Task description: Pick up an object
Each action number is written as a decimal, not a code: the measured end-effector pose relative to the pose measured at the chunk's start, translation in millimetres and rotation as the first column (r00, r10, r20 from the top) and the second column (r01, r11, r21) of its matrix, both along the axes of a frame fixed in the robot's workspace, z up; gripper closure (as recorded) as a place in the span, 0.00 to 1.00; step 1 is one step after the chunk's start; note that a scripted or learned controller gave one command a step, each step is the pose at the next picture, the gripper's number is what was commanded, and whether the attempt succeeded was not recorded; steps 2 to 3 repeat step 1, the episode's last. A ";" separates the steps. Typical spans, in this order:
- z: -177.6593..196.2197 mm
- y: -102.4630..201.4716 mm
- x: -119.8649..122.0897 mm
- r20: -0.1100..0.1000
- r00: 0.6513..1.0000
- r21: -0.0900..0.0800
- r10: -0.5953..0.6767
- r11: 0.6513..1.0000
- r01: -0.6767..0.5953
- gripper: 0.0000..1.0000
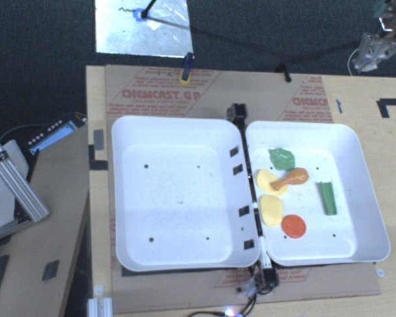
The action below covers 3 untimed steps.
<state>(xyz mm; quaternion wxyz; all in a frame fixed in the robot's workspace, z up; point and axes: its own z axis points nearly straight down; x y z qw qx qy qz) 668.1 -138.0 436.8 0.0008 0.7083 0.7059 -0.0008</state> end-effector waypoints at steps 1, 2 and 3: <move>11.9 -73.6 -0.5 0.004 1.000 -0.002 -0.002 1.000 0.002 1.00; 11.9 -73.6 -0.5 0.004 1.000 -0.002 -0.002 1.000 0.002 1.00; 11.9 -73.6 -0.5 0.004 1.000 -0.002 -0.002 1.000 0.002 1.00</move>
